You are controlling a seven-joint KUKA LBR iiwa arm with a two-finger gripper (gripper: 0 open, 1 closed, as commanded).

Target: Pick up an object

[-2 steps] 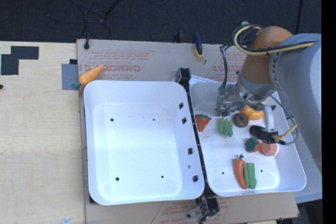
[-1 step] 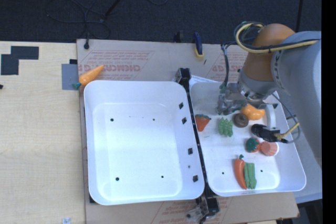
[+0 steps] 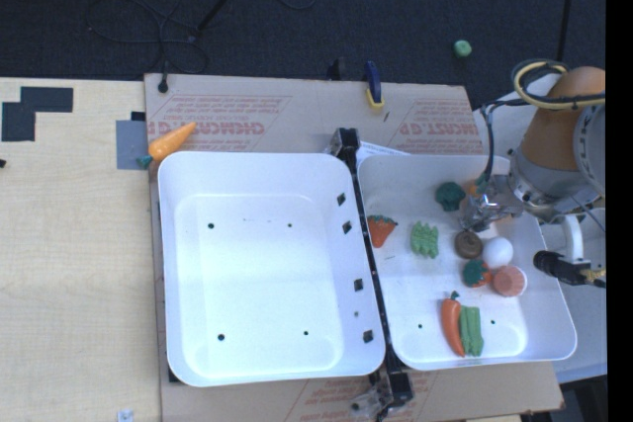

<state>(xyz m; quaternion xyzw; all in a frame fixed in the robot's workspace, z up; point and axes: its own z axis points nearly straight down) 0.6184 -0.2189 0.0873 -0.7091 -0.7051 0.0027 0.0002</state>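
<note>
The right bin holds several toy foods. A red strawberry and a light green piece lie towards its left. A dark green broccoli, a brown round piece, a white egg, a small dark green piece and a pink disc cluster at the right. A carrot and a green pod lie near the front. My gripper hangs low over the right cluster, just above the brown piece and beside the broccoli.
The left bin sits beside the right one, with a black divider between them. An orange toy carrot lies on the cardboard behind the left bin. A blue clamp stands at the back edge. The arm fills the right side.
</note>
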